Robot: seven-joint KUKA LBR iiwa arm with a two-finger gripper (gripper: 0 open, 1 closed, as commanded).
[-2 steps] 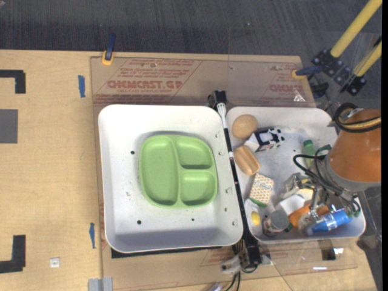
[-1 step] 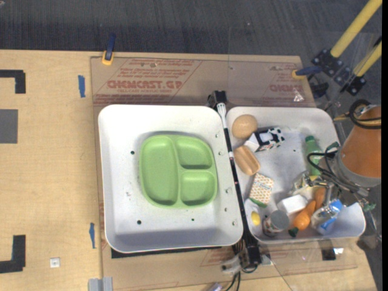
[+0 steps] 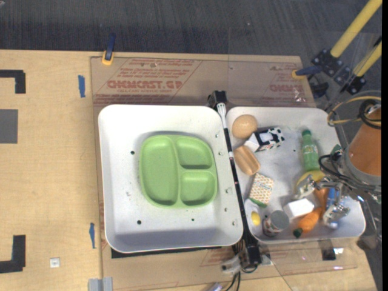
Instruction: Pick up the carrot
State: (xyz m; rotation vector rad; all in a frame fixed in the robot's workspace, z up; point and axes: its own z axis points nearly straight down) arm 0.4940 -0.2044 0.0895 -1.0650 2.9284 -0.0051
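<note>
Carrot (image 3: 308, 221) is lying in the right bin (image 3: 285, 121), down in its near right corner, orange with a dark green stub at its lower left end. It is lying tilted, just beside a small white block (image 3: 299, 208) and near a grey round can (image 3: 277, 220). The hand (image 3: 330, 200) is hanging low over that same corner, right of the white block, with metal parts and an orange piece showing around it; whether the carrot is sitting between its grasping parts I cannot tell, and I cannot tell whether the hand is open or closed, since cables and shiny fittings are crowding the spot. The arm (image 3: 365, 150) is reaching in from the right, its orange band showing above the bin's right rim.

Farther back in the right bin, a green bottle (image 3: 308, 150) is lying lengthwise, with a yellow thing (image 3: 310, 176) at its near end. A tan egg-shaped thing (image 3: 244, 126) is sitting in the far left corner, a black and white toy (image 3: 268, 138) just beside it, a tan bread-like piece (image 3: 247, 160) nearer the camera, and a patterned packet (image 3: 262, 190) below that.

The left bin (image 3: 121, 211) is holding a green divided plate (image 3: 178, 170) in its middle. Both bins are resting side by side on the counter (image 3: 48, 162), touching along a dark strip
</note>
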